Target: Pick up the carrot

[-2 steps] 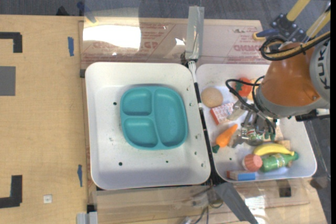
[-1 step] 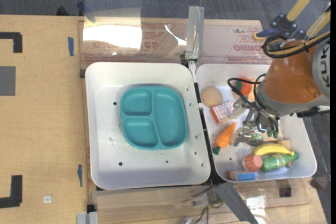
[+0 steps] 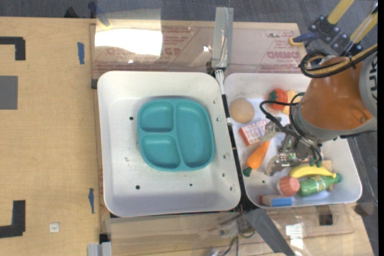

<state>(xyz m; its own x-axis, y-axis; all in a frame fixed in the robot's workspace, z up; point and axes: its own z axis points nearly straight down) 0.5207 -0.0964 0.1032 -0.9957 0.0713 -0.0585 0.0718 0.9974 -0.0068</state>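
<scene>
The carrot [image 3: 258,154], orange with a green stub at its lower end, lies tilted in the left part of the right bin [image 3: 354,189]. My gripper [image 3: 282,160] hangs low over that bin just right of the carrot, under the orange band of the wrist. The carrot lies free on the bin floor, and nothing shows in the gripper.
A beige ball [image 3: 242,111] and a pink packet [image 3: 255,130] lie beyond the carrot. An orange-red toy [image 3: 277,97] sits at the bin's back. A banana [image 3: 312,172], a green item [image 3: 318,184], a red piece [image 3: 288,186] and a blue piece [image 3: 276,201] crowd the front. The left bin [image 3: 114,129] holds a teal divided plate [image 3: 177,133].
</scene>
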